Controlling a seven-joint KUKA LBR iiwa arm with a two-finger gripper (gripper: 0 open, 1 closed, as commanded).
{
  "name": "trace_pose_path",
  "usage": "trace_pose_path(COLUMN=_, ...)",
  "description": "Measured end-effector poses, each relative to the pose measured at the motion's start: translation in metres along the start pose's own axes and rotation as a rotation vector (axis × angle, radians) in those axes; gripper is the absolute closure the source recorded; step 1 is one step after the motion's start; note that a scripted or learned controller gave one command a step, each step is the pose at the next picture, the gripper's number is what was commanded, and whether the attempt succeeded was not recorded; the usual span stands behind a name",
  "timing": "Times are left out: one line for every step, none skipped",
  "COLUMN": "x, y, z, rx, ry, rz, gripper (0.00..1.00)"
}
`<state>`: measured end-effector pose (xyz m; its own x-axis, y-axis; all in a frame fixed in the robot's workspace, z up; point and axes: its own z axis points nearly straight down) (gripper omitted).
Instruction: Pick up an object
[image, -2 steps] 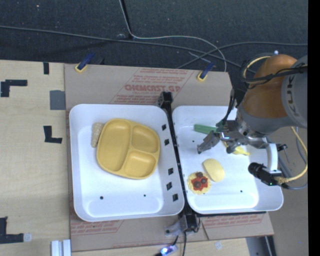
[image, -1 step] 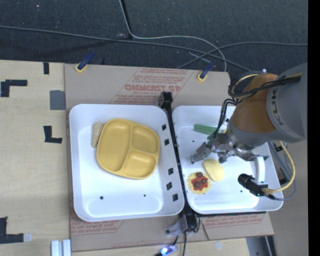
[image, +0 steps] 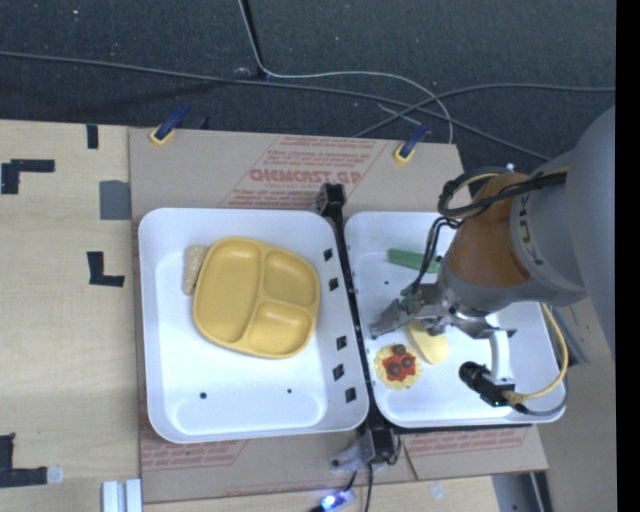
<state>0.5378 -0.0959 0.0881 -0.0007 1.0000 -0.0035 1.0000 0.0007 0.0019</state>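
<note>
My gripper (image: 404, 316) hangs low over the middle of the right bin (image: 530, 405), under the grey arm with its orange band (image: 487, 247). A pale yellow piece (image: 433, 347) lies just below and to the right of the gripper, close to it or touching it. A small round pizza-like toy with red spots (image: 398, 366) rests near the bin's front left. A green strip (image: 410, 259) lies at the back, partly hidden by the arm. Nothing can be seen held in the gripper.
The left bin (image: 170, 390) holds a yellow divided plate (image: 256, 297) with a tan slice (image: 192, 268) tucked at its left edge. A black divider (image: 345, 320) runs between the bins. Black cable and a connector (image: 484, 384) hang off the wrist above the right bin's front.
</note>
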Motion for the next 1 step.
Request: trace_pose_path(x=0.0013, y=0.0013, z=-0.0129, rx=-0.002, ry=0.002, rz=-0.002, gripper=1.00)
